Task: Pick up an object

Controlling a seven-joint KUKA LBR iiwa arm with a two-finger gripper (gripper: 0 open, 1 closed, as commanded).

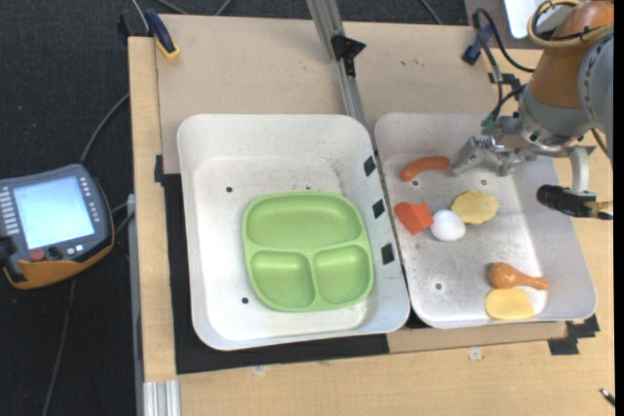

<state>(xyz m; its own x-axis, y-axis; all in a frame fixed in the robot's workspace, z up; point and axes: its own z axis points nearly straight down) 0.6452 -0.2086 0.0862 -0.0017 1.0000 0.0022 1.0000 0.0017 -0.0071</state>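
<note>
In the right bin (575, 292), near its far edge, I see the gripper (466, 161) reaching in from the right, its tip right beside the orange sausage (424, 168). The sausage lies flat on the bin floor with its long axis running roughly left to right, its left end dipping slightly toward me and its right end pointing at the gripper. I cannot make out whether the claw is spread or clenched, and I cannot tell whether it touches the sausage.

Nearer to me in the same bin sit an orange block (413, 217) and a white egg (448, 226) touching each other, with a pale yellow piece (475, 207) just to the right of the egg. Toward the front right corner lie a brown drumstick (517, 278), its thin end pointing right, and a yellow piece (510, 305) just below it.

In the left bin (210, 170) rests a green divided plate (307, 250).
</note>
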